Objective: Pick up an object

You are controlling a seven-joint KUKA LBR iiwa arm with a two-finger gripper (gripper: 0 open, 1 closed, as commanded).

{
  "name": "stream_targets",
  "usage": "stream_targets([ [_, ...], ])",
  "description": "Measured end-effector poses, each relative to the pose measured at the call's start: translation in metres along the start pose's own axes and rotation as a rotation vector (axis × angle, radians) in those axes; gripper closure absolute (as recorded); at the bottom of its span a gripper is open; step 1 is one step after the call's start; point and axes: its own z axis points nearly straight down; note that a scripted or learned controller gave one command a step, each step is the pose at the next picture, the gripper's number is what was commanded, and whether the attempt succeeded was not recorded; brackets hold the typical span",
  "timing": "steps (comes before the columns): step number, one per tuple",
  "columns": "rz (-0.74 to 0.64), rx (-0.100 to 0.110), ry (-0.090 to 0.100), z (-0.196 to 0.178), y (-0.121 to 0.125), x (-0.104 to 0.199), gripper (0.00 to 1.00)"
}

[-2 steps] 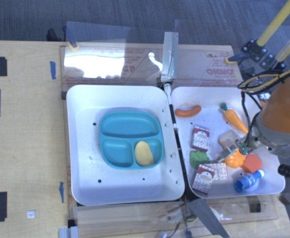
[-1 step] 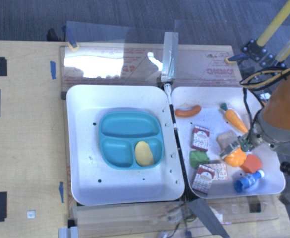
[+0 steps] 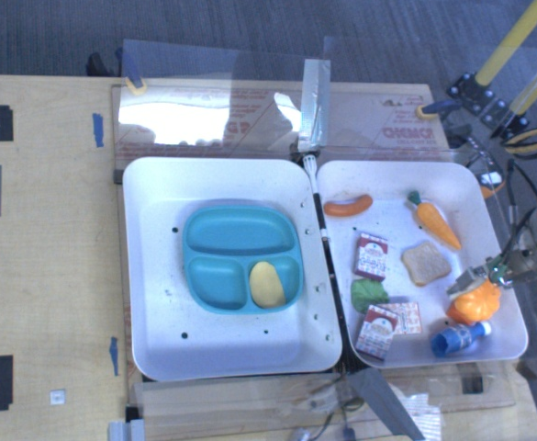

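Note:
The right bin (image 3: 502, 338) holds several items: a sausage (image 3: 348, 206), a carrot (image 3: 433, 222), a bread slice (image 3: 426, 263), two small red-and-white cartons (image 3: 372, 255) (image 3: 378, 329), a green piece (image 3: 369, 293), an orange fruit (image 3: 475, 304) and a blue bottle (image 3: 458, 339). My gripper (image 3: 488, 274) is low at the bin's right side, just above and touching the top of the orange fruit. Most of the arm is off the right edge.
The left bin (image 3: 149, 246) carries a blue divided plate (image 3: 240, 255) with a yellow potato-like piece (image 3: 266, 284) in its lower right compartment. Yellow rods and cables (image 3: 502, 108) stand at the upper right. A clear plastic sheet (image 3: 213, 108) lies behind the bins.

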Motion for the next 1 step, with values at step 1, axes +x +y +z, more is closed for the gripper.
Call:
stream_targets([
  [1,-0.024,-0.004,0.004,-0.0382,0.0989,0.0479,1.00],
])
